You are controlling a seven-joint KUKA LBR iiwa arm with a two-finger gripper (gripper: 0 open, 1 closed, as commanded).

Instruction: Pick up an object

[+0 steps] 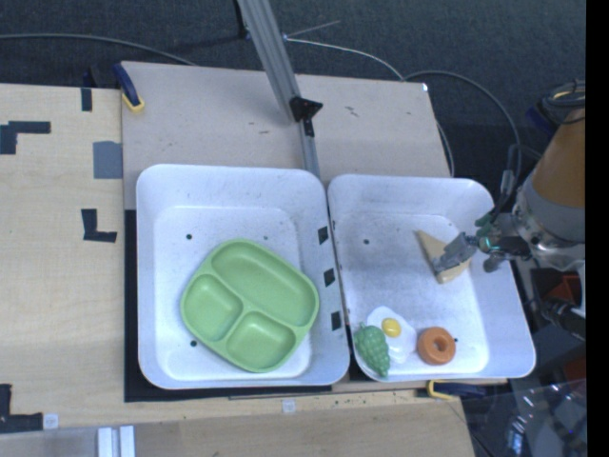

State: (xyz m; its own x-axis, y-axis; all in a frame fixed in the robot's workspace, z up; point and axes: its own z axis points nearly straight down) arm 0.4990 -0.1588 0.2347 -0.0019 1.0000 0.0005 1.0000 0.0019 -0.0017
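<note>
The gripper point(455, 255), grip state unclear, sits on the wedge point(436, 248); egg point(391, 329), donut point(437, 346) and greens point(373, 350) lie near.

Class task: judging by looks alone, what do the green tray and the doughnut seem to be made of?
Tray: probably moulded plastic, uniform light green, smooth with a soft sheen and rounded compartment edges.
Doughnut: likely plastic or rubber toy food, with an even orange-brown colour and a smooth, matte-looking surface; too small to tell more.
</note>
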